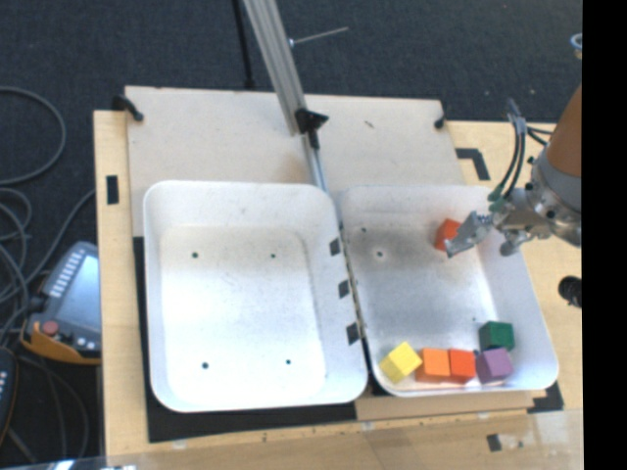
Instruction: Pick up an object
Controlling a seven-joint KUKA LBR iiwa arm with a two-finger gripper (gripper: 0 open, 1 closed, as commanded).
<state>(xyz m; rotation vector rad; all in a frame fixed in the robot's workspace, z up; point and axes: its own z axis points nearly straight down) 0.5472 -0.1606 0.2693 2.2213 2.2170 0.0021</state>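
gripper (pixel 460 240) fingertip touching red-orange block (pixel 448 232) in right bin (pixel 524 292).

Robotics lab: bench (pixel 118 262), two bins (pixel 245 292), cables (pixel 20 213).

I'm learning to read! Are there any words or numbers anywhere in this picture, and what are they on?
None can be read.
The handheld controller on the floor at the left has a screen and buttons, but they are too small and blurred to read.
The blocks, such as the yellow block, and the white bins show no writing.
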